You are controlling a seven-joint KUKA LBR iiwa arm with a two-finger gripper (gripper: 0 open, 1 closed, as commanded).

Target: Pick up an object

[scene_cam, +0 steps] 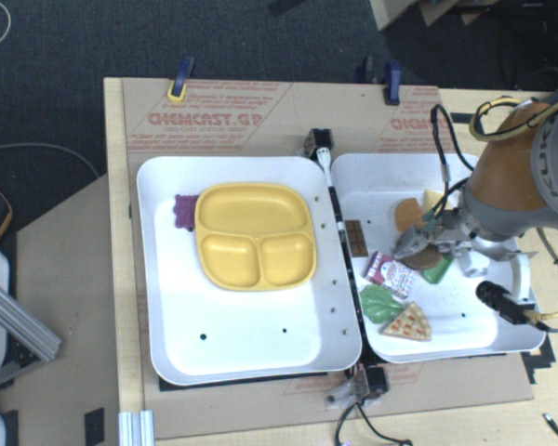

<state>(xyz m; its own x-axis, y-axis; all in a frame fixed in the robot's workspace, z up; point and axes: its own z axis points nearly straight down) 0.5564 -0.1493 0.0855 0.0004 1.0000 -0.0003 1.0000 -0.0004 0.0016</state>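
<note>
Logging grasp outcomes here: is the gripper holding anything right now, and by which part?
Cannot be told. The gripper is low in the right bin among the small items, beside a green piece, with its tips obscured.

A tan desk (121, 249) printed with red lettering sits on dark carpet (65, 35). A yellow clamp (179, 84) and a blue clamp (391, 82) grip its far edge.

Yellow divided plate (256, 234) in left bin (251, 356), purple item (184, 211) touching its left edge. Pincer (417, 245) low in right bin (446, 347), above small packet (389, 274), green piece (381, 303), pizza slice (407, 323).
</note>
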